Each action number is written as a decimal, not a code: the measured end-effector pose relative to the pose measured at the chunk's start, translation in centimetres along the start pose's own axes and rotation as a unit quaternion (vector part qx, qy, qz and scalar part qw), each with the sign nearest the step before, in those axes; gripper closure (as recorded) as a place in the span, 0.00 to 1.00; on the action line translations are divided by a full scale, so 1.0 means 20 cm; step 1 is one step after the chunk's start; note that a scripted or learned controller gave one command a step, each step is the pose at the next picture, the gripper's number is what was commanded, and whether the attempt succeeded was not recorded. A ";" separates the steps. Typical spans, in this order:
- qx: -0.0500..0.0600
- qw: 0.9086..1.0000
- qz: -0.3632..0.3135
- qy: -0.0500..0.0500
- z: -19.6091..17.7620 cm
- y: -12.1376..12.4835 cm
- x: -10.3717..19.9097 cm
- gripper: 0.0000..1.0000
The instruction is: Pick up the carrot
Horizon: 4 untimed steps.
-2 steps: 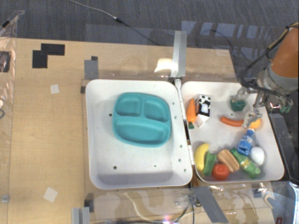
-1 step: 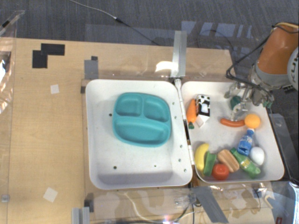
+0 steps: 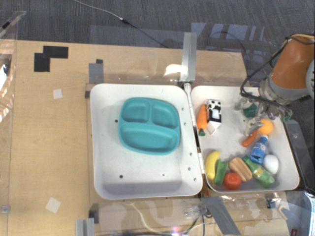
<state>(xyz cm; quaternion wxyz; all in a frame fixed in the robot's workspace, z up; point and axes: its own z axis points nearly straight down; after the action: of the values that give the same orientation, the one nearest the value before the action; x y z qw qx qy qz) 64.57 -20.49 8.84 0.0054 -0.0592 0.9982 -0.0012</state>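
Observation:
The carrot (image 3: 202, 117) is a short orange piece lying along the left wall of the right bin (image 3: 231, 132), close to the divider. My gripper (image 3: 258, 119) hangs over the upper right part of that bin, under the arm's orange band (image 3: 291, 63). It stands well to the right of the carrot and apart from it. Just below it are an orange ball (image 3: 266, 127) and a thin orange-red stick (image 3: 249, 140). I see nothing held in the gripper.
A black-and-white carton (image 3: 213, 116) lies right beside the carrot. Along the bin's near side are a banana (image 3: 212, 164), a tomato (image 3: 233, 181), a bread roll (image 3: 240, 167), a blue bottle (image 3: 259, 150) and a white egg (image 3: 271, 163). The left bin (image 3: 106, 171) holds a teal divided plate (image 3: 148, 125).

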 end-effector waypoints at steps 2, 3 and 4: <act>0.006 0.976 -0.220 -0.008 -0.06 -0.02 -0.01 0.00; 0.000 0.986 -0.164 -0.002 -0.01 0.01 0.04 0.00; 0.003 0.986 -0.165 -0.009 -0.09 0.01 0.02 1.00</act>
<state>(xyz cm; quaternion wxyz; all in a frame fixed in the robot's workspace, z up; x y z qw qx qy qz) 64.15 -20.39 10.56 0.0138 -0.2232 0.9747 -0.0044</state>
